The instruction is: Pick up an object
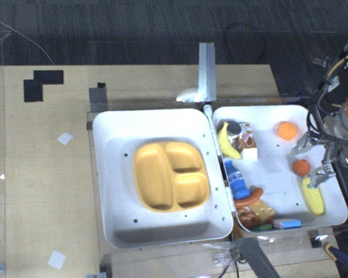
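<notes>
My gripper hangs over the right edge of the right bin, open, its two metal fingers spread apart. A small red ball lies on the bin floor just left of the gap between them, not held. A yellow corn cob lies just below the lower finger. An orange ball sits up and to the left of the gripper.
Along the right bin's left wall lie a banana, a brown item, a white cube, a blue bottle, a sausage and a blue block. The left bin holds a yellow divided tray.
</notes>
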{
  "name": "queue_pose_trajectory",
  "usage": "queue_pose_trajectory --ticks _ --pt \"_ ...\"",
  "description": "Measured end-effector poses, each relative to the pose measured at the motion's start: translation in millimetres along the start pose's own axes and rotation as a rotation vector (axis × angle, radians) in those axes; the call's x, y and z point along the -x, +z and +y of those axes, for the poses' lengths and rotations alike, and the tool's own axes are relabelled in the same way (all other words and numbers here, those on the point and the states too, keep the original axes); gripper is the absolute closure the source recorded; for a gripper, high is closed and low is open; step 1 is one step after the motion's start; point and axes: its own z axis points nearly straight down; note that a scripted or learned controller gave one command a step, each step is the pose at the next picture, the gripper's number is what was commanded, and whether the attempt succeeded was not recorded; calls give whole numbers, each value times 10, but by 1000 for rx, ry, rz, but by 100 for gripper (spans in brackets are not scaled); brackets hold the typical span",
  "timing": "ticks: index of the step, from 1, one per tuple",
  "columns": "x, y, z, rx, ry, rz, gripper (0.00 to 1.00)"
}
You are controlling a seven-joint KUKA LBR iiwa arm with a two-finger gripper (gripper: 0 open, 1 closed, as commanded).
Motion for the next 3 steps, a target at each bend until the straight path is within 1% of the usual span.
queue_pose_trajectory --ticks 1,2,3 --pt "-287 -102 52 1 451 7 0" --pt "693 -309 282 4 443 5 0" --pt "51 884 21 2 299 6 0"
